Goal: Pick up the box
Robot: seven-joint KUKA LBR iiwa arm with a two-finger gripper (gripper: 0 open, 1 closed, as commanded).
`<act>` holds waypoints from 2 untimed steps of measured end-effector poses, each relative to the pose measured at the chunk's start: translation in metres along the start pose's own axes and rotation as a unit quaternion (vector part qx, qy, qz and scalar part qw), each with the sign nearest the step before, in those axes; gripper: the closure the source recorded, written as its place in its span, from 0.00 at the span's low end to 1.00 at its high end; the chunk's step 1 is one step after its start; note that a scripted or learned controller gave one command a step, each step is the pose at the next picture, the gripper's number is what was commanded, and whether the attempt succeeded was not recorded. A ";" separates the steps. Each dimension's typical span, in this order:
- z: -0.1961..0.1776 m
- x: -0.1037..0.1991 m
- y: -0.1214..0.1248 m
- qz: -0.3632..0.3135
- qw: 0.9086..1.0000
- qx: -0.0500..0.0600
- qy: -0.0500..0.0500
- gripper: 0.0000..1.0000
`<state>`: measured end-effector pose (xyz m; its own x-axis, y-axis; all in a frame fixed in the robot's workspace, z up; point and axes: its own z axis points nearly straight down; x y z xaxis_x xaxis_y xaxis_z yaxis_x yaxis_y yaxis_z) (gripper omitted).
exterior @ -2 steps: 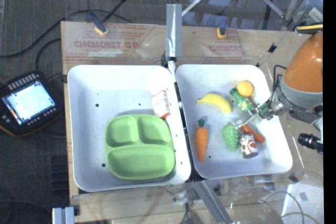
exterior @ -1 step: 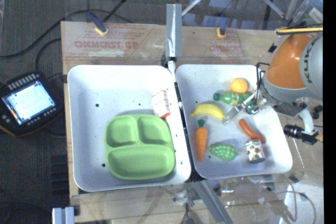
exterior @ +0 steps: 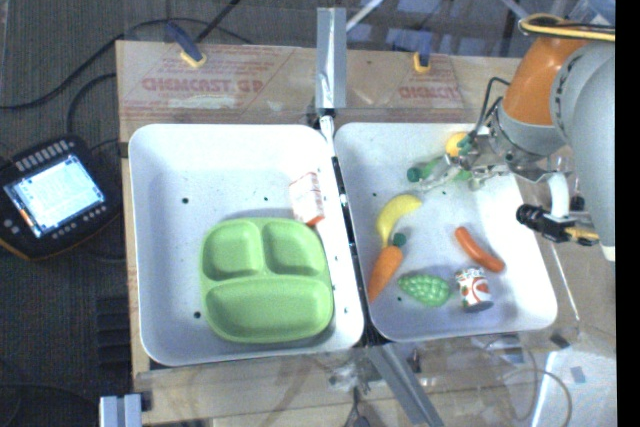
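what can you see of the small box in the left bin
The small white and orange-red cardboard box looks like a slim printed carton. It lies flat near the right wall of the left shallow white bin, its long side running roughly along that wall. Its lower end sits right at the top right corner of the green sectioned plastic tray, perhaps touching it. Nothing grips it.

The end effector [exterior: 462, 165] fingers blur together against green and yellow items.

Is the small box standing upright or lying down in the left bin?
Lying down: the box rests flat on the left bin floor, beside the green tray.
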<state>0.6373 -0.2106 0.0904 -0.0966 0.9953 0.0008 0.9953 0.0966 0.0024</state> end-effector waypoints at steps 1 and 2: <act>-0.018 0.041 -0.070 -0.024 1.000 0.003 0.000 0.00; -0.003 0.009 -0.144 0.002 1.000 -0.008 0.002 0.00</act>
<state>0.4930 -0.2159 0.0930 -0.0922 0.9957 0.0052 0.9956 0.0921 0.0177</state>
